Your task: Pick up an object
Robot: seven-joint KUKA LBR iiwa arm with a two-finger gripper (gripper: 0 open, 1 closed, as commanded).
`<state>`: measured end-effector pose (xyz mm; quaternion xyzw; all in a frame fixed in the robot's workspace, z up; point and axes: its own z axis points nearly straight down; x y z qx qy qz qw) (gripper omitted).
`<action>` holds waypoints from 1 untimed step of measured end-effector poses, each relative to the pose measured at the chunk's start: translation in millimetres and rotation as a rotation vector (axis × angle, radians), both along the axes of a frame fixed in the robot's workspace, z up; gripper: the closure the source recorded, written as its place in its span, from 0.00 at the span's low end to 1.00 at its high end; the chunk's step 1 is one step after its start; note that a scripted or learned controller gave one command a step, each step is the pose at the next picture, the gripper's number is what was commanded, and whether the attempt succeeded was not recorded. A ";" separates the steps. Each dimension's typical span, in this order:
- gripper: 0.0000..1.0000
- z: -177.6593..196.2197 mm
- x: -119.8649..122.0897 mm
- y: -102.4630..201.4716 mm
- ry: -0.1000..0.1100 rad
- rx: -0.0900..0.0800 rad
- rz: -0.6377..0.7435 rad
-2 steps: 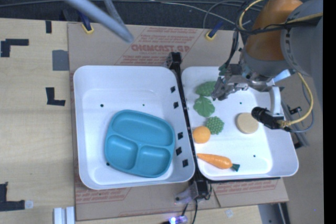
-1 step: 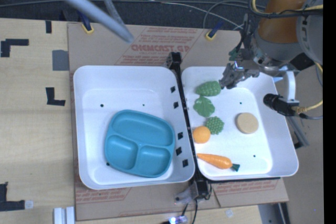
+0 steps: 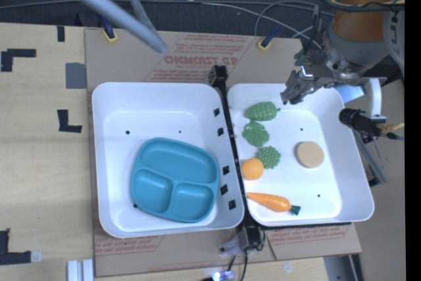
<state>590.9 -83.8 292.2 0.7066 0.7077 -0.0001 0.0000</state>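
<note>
The right bin (image 3: 332,207) holds several toy foods. Three green leafy pieces lie near its left side: one at the top (image 3: 262,111), one below it (image 3: 256,134), one lower still (image 3: 269,156). An orange ball (image 3: 252,169) sits by the divider, an orange carrot (image 3: 270,202) lies near the front, and a tan round disc (image 3: 309,154) rests to the right. My gripper (image 3: 296,90) hangs over the bin's back edge, up and right of the top green piece, with nothing seen between its dark fingers.
The left bin (image 3: 108,141) carries a blue sectioned tray (image 3: 175,179). A black divider (image 3: 227,148) runs between the bins. Cables loop behind the right bin, and a grey pole slants across the upper left.
</note>
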 end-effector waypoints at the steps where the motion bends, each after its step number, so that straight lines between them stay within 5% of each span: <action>1: 1.00 -19.7 -7.7 43.5 0.002 0.000 0.002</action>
